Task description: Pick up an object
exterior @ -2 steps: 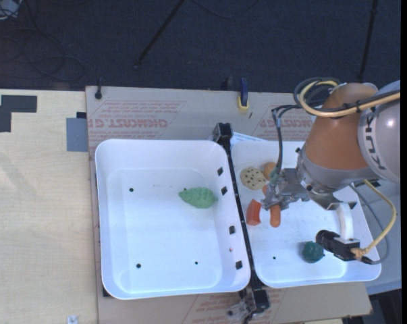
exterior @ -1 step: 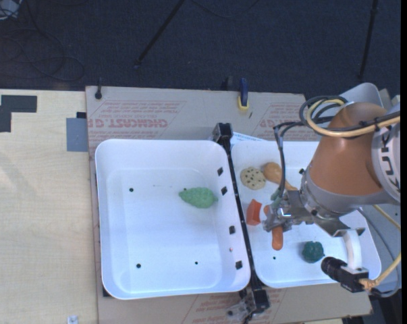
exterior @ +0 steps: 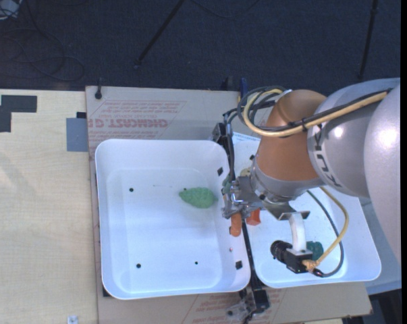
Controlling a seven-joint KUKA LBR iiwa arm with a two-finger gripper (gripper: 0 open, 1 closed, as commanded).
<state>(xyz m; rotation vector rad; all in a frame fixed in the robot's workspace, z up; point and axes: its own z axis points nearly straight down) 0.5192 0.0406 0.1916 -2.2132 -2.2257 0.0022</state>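
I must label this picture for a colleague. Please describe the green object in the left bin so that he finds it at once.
Start at the left white bin. Toward its right wall, slightly above mid-height, lies a small green lump. It is the one coloured thing on that bin's floor, among a few tiny dark dots.

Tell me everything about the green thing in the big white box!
The green object is small, lumpy and roughly oval, with a pointed end toward the view's left. It looks soft or rubbery, though the view is too coarse to tell what it is. It lies flat on the floor of the left bin, toward the bin's right side. Nothing else touches it; the arm's wrist hangs just to its right, over the divide between the bins.
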